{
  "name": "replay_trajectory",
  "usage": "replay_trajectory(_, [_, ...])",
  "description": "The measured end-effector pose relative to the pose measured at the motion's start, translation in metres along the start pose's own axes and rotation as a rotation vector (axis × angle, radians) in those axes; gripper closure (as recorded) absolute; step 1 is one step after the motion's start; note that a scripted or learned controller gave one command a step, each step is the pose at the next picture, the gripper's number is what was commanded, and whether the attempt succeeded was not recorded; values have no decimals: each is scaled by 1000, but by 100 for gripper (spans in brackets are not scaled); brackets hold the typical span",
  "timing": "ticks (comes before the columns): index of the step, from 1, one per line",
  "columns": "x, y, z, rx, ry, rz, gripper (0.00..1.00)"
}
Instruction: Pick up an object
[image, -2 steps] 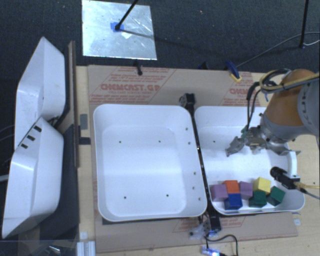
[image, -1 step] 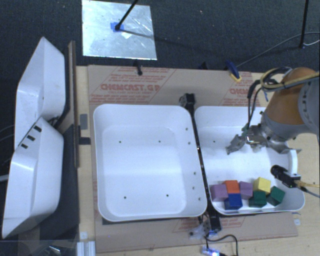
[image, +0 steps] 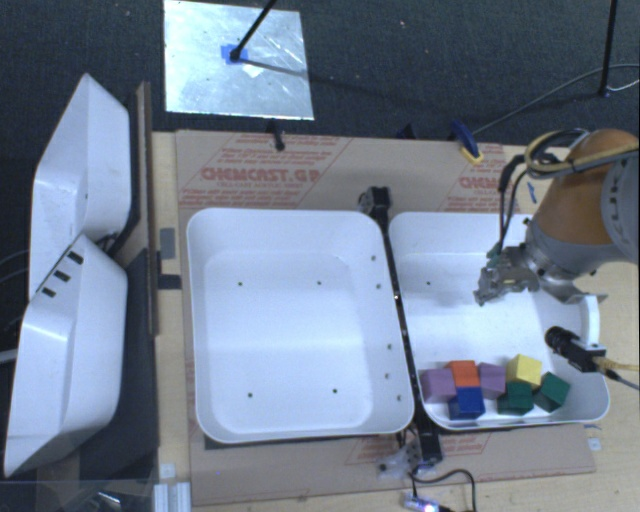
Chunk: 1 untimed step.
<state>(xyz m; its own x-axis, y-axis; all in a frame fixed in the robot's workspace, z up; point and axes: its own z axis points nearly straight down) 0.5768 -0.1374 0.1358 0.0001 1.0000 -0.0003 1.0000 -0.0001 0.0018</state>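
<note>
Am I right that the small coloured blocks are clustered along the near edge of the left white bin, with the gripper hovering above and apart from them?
Not quite: the small coloured blocks lie along the near edge of the right white bin, not the left one, as the camera view shows. The gripper does sit apart from them, further back in that bin.

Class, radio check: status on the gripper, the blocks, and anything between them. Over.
Gripper hovering over right bin, nothing seen between its fingers. Blocks clustered at bin's near edge, untouched. Bare bin floor between them.

You see a foil sheet (image: 238, 60) on dark carpet, brown cardboard (image: 290, 170) under the bins, two stacked white tubs (image: 75, 270) far left, blue clamp (image: 466, 142).
</note>
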Motion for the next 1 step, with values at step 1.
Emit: replay_trajectory(1, [6,64,-60,-5,-1,-2,100])
